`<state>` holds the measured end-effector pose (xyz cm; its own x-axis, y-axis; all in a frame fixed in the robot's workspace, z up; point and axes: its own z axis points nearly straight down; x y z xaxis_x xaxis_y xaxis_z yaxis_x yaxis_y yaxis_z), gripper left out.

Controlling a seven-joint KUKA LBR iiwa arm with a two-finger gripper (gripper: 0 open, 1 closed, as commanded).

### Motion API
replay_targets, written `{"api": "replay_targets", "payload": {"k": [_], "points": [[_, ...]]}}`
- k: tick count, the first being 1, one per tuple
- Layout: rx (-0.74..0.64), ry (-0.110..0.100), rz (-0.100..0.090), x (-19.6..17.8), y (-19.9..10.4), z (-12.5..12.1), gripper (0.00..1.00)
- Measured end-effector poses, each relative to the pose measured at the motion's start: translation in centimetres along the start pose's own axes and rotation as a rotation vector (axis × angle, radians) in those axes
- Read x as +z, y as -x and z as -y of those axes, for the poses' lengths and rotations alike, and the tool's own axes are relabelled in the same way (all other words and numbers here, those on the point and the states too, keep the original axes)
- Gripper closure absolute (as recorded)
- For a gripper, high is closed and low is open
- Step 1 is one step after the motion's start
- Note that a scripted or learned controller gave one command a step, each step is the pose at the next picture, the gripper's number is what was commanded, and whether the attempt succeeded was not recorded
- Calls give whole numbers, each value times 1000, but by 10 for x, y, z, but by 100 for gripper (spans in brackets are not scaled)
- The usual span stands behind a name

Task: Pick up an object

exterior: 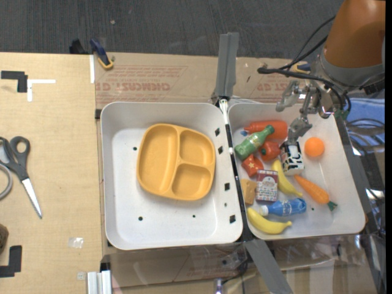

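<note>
The right bin [352, 182] holds a heap of toy food. In it lie a green bottle [254, 143], a red pepper [267, 129], an orange ball [313, 147], a carrot [313, 190], two bananas [269, 221], a blue bottle [286, 207] and a small red-and-white carton [267, 184]. A black-and-white toy [293, 157] stands near the bin's middle. My gripper [299, 127] hangs over the bin's upper half, right above the black-and-white toy and close to its top. Whether it touches the toy is unclear.
The left bin [116, 182] holds a yellow divided plate [176, 162]. Scissors [23, 170] lie on the wooden bench at the far left. The divider [228, 158] runs between the two bins. Cables hang beside the arm at the right.
</note>
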<state>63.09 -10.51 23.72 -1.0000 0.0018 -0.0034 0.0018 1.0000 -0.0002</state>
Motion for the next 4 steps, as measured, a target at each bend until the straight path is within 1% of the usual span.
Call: {"api": "replay_targets", "payload": {"k": [1,2,3,4], "points": [[115,-1,2,144,-23,57,0],[213,-7,1,144,-95,8,0],[109,-1,0,144,-13,38,0],[155,0,-1,145,-78,-13,0]]}}
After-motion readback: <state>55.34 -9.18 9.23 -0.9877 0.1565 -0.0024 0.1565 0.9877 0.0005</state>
